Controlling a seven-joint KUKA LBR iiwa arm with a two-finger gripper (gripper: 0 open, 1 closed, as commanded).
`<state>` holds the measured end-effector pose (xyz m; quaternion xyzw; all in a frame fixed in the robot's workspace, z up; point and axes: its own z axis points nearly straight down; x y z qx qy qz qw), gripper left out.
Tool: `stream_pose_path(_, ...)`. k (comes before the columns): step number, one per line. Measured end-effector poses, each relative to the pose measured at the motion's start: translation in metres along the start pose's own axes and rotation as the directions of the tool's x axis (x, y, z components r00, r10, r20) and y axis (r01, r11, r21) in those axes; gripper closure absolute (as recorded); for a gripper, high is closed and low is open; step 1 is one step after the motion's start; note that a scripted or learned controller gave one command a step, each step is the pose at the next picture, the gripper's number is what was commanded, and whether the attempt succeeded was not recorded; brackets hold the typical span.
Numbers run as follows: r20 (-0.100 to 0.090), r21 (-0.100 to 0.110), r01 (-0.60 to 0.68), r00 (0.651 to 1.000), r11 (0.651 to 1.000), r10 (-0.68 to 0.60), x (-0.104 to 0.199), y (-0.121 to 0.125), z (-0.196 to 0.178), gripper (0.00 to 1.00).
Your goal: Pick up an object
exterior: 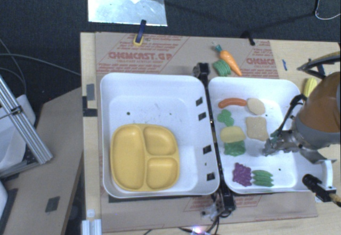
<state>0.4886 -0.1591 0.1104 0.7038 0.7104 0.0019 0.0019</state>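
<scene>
The right bin (287,87) holds several toy foods: an orange sausage (233,102), a beige potato (256,106), a tan bread slice (257,128), a green broccoli piece (225,118), a yellow piece (232,134) on a green leaf (235,148), purple grapes (242,174) and green pea pods (262,177). My gripper (270,147) is low in the right bin, just right of the bread slice and above the pea pods. The grey wrist and orange band (322,110) rise behind it on the right.
The left bin (154,87) holds a yellow divided tray (144,156). A toy carrot (229,61) lies on the cardboard behind the bins. A yellow and blue tool (140,33) lies at the back left. A metal frame (18,122) stands at the left.
</scene>
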Motion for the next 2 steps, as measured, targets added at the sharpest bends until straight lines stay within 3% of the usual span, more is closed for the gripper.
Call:
stream_pose_path(1,0.000,0.005,-0.005,1.000,1.000,0.005,0.012,-0.002,0.027,1.00)
stream_pose_path(2,0.000,0.003,-0.003,1.000,1.000,0.003,0.011,-0.001,0.016,1.00)
